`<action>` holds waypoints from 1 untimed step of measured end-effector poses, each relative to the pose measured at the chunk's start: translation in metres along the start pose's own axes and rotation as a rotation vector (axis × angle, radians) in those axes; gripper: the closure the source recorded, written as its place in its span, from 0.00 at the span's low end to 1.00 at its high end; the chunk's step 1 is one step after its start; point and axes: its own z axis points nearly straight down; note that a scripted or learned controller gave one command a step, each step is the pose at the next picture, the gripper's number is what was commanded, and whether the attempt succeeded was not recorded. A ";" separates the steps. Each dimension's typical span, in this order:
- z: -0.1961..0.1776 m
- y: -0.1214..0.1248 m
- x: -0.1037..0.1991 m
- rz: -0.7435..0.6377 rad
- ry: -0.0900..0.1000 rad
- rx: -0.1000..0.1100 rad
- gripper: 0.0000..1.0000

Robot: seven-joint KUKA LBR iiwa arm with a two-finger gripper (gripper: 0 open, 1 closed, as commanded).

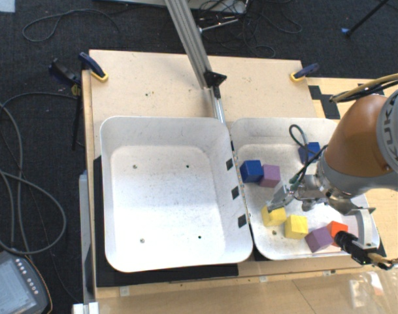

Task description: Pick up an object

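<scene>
From above, the gripper [281, 200] hangs low in the right bin [264, 131], at the lower right of the frame. Its fingers sit a little apart, right over a yellow block [273, 216]. I cannot tell if they hold it. Another yellow block [297, 226], two purple blocks [270, 174] and a blue block [251, 171] lie close by.

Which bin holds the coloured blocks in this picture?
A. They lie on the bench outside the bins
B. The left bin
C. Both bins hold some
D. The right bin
D. The blue block, the purple block and the yellow blocks all lie inside the right bin, under the arm; none of them lies in the left bin or on the bench.
</scene>
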 end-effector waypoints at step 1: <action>0.045 0.005 -0.001 -0.001 0.000 0.000 0.00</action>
